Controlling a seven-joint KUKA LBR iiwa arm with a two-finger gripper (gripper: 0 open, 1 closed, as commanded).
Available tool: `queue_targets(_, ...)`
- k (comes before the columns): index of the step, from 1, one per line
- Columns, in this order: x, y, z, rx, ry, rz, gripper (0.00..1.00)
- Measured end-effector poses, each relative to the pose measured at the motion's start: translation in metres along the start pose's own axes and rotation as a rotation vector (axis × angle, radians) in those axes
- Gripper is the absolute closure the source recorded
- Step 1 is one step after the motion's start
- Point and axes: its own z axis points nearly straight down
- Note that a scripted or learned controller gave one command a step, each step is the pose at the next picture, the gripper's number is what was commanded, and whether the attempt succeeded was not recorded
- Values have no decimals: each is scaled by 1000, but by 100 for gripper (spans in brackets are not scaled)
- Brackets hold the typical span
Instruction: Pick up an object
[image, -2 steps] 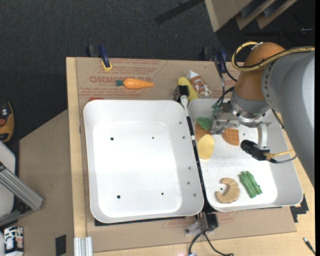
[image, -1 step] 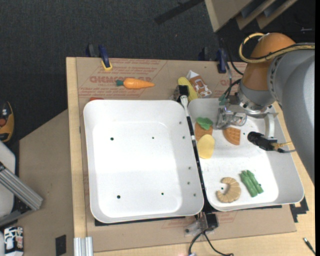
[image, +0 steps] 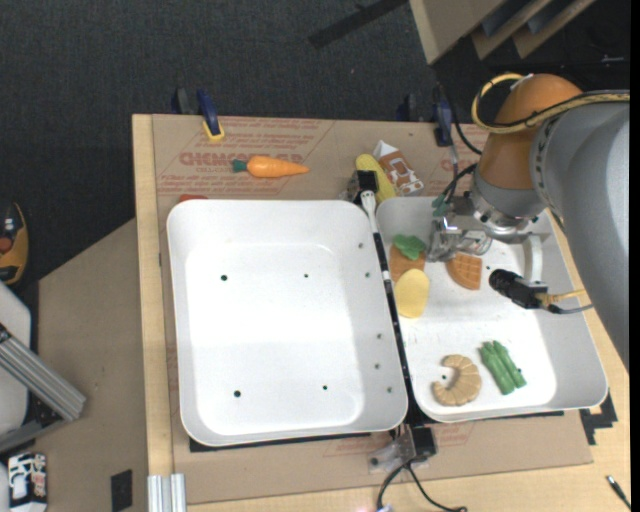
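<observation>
Hovering low in right bin (image: 570, 385): end effector (image: 452, 243) by orange piece (image: 465, 270), approach step; open/closed can't tell. Next: descend, close.

The left bin (image: 270, 320) offers wide open floor for a descent anywhere inside its walls. The right bin (image: 560, 375) is crowded at its far end, where the arm (image: 520, 150) and gripper (image: 455, 240) hang over a green piece (image: 408, 245), a yellow piece (image: 412, 293) and an orange piece (image: 465, 270). Nearer the front, a croissant (image: 458, 380) and a green vegetable (image: 502, 365) sit close together, leaving bare floor between them and the far cluster.
</observation>
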Motion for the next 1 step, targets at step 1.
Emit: queue_targets(1, 18, 13, -1, -16, -2, -4, 100)
